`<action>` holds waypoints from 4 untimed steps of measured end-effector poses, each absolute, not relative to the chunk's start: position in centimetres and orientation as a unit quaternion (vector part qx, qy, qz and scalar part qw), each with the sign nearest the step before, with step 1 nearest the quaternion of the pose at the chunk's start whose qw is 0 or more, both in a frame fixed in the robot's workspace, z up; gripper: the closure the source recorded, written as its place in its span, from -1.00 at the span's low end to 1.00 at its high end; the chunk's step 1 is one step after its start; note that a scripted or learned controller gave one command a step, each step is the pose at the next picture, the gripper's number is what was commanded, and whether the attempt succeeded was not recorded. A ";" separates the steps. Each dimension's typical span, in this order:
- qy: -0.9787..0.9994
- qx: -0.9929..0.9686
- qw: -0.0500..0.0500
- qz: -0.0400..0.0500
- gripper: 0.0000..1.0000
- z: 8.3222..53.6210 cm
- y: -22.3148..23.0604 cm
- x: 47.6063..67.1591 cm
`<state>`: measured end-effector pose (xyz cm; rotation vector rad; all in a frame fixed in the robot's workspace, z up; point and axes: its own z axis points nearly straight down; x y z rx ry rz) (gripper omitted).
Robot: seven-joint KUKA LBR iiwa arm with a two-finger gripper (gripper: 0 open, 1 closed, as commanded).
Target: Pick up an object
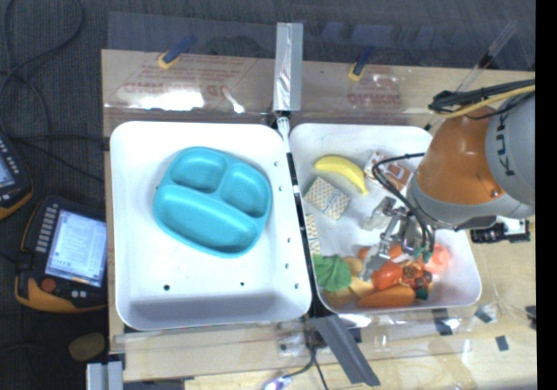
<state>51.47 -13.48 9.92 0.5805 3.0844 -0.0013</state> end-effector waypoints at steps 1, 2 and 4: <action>0.963 0.268 0.012 -0.001 -1.00 9.3 -11.4 50.2; 0.964 0.267 0.011 -0.001 1.00 10.0 -11.3 50.3; 0.988 0.154 0.001 -0.001 1.00 48.3 -15.3 56.0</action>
